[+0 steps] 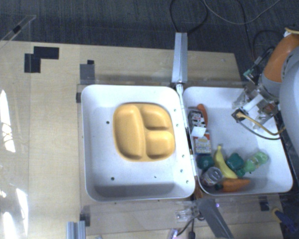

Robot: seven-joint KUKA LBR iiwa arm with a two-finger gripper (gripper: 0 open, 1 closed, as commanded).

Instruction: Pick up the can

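The can (212, 176) lies in the front left corner of the right bin (224, 99), its silver end facing up, wedged between a banana (222, 161) and a carrot (235, 184). My gripper (253, 104) hangs over the bin's far right part, well apart from the can and with nothing seen in it. The grey arm with its orange band (279, 59) comes in from the right.
The left bin (94, 133) holds a yellow divided tray (143, 131). Along the right bin's left wall lie a flat printed packet (199, 131) and a red-orange item (203, 113). Green items (235, 162) (257, 159) crowd the front beside the banana.
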